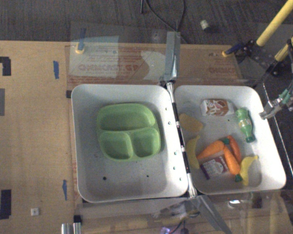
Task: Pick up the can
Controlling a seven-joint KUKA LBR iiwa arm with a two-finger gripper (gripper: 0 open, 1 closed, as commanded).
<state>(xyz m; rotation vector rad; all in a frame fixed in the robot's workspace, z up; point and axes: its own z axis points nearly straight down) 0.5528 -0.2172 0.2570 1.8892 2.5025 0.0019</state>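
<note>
The can (216,107), short with a white and red-brown label, lies on its side near the back of the right bin (271,145). It has bare bin floor around it. A tan flat piece (191,123) lies to its front left, and a green bottle (244,125) to its front right.
Two orange carrots (220,150), two yellow bananas (191,152) (247,167) and a dark red packet with a white label (216,168) crowd the front of the right bin. The left bin (85,145) holds a green divided plate (129,131). Yellow poles (278,18) and metal fittings (279,104) stand at the right.
</note>
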